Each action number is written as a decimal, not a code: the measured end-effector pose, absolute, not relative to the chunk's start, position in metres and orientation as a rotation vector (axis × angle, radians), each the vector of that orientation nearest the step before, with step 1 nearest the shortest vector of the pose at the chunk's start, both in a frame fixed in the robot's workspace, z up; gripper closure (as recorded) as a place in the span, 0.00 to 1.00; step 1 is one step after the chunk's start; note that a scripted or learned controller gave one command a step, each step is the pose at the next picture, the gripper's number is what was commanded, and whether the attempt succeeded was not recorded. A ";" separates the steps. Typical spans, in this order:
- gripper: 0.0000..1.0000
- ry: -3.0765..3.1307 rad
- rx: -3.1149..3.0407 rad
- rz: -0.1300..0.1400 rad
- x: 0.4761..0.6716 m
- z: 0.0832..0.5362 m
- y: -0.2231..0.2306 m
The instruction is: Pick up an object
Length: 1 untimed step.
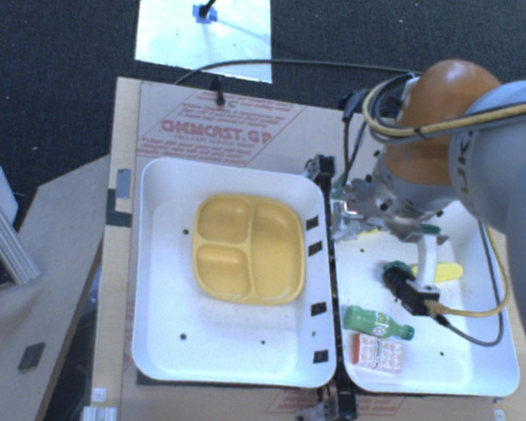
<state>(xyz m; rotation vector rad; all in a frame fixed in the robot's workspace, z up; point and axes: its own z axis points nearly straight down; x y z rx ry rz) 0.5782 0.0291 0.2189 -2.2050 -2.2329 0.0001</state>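
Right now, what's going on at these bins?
The grey arm reaches in over the right bin, its wrist low above the far end. A green bottle, a small red-and-white carton and a yellow item lie there. Whether anything is gripped, I cannot tell. The left bin holds a yellow divided plate.

Red print "CHEMCAST GP" on the pale sheet point(217, 132), large caps. The smaller red lines above and below it are too fine to read. The print on the carton point(379, 353) is illegible too.
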 end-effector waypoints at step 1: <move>1.00 -2.233 -2.206 0.002 0.580 0.213 0.093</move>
